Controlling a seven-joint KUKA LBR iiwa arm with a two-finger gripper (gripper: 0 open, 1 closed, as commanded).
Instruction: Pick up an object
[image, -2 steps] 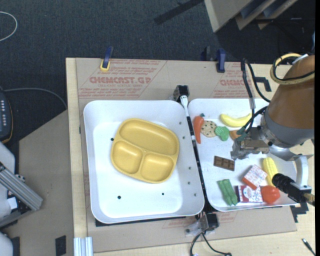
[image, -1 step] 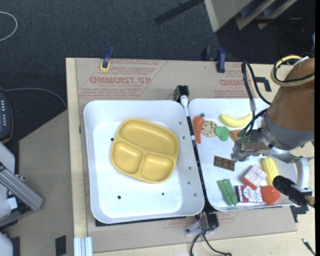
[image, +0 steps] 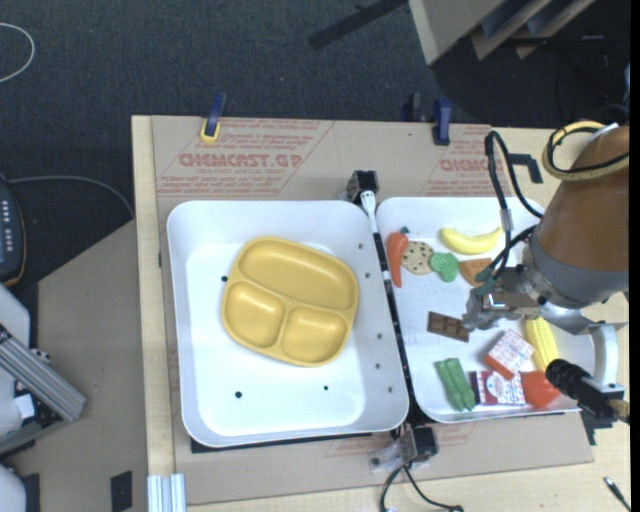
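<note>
The desk (image: 300, 150), covered in printed cardboard, is carrying two white bins side by side. The left bin (image: 200, 330) is holding a yellow divided plate (image: 289, 300), lying near its middle. The right bin (image: 420, 390) is holding a scatter of toy food. The arm (image: 590, 215) is reaching in from the right and hanging over the right bin's far side, its orange band uppermost. The gripper (image: 487, 305) is sitting low over the bin's middle, just beside a brown chocolate piece (image: 442, 324); whether the jaws are open or closed cannot be told, and nothing is showing between them. A banana (image: 470, 239) is lying near the bin's back wall, with a carrot (image: 397, 256), a cookie (image: 418, 258) and a green lump (image: 444, 267) to its left. Toward the front, a green pod (image: 455, 384) is lying beside a red-and-white packet (image: 500, 389), with a red-and-white box (image: 510, 352) and a corn cob (image: 541, 343) just behind.
</note>
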